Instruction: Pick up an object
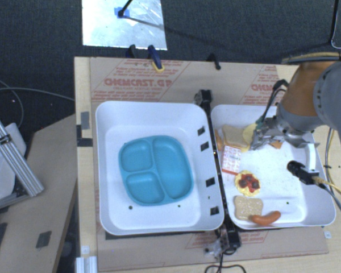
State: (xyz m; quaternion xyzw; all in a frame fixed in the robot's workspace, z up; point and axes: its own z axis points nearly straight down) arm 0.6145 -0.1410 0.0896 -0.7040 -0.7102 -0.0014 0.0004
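Pincer [260, 136] hovering low over toy food at the right bin's [318, 209] eleven o'clock corner; finger state unclear, cannot tell; nothing visibly lifted, so grasping is remaining

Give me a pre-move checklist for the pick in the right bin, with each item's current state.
1. Tool over the right bin: ok, at its far end.
2. Target under the tool: cannot tell; it sits by the yellow piece and the bread slice.
3. Something held in the tool: cannot tell.
4. Other items spaced for picking: ok; sausage, toast and small pizza lie apart from the tool.
5. Blue divided tray out of the way: ok, in the left bin.
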